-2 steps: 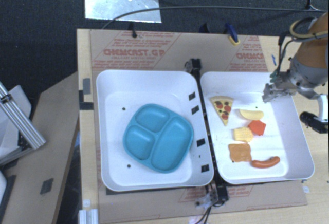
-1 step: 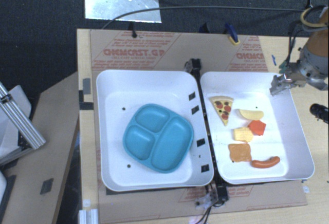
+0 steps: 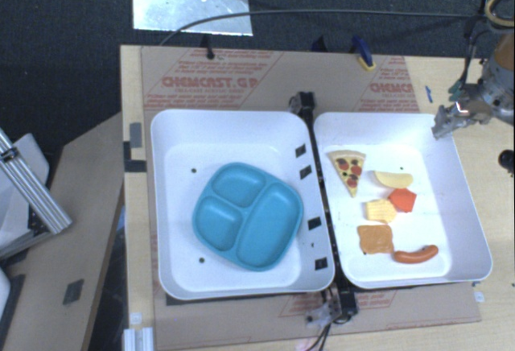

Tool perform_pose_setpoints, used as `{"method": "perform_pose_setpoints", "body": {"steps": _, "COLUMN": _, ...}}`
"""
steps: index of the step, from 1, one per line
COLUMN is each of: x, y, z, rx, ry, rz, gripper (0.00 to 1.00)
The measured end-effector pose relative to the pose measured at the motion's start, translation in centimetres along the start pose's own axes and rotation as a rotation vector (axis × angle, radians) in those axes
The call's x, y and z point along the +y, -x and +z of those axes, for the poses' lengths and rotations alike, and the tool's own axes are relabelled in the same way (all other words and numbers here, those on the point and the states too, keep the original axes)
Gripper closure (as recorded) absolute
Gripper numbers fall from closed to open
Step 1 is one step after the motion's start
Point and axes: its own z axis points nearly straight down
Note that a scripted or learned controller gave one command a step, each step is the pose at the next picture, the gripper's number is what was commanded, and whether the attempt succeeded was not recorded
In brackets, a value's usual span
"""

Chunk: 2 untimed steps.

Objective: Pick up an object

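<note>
From above, the gripper (image 3: pixel 447 122) hangs over the right bin's (image 3: pixel 467 204) far right corner; whether it is clenched I cannot tell. The food lies loose in that bin: pizza (image 3: pixel 348 169), apple slice (image 3: pixel 393 179), red piece (image 3: pixel 402 200), cheese (image 3: pixel 380 211), toast (image 3: pixel 375 239), sausage (image 3: pixel 415 253). A blue plate (image 3: pixel 248 215) sits in the left bin (image 3: pixel 173 180).

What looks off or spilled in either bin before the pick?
Nothing stands out. The blue divided plate lies flat in the left bin, slightly turned. The pizza slice, sausage and other toy foods sit apart inside the right bin. The hand hangs over that bin's far right corner.
</note>
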Motion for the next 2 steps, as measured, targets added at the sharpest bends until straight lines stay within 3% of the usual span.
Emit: {"method": "perform_pose_setpoints", "body": {"steps": 2, "x": 0.2, "y": -10.9, "z": 0.1, "rx": 0.003, "ry": -0.005, "rz": -0.003, "gripper": 1.00}}
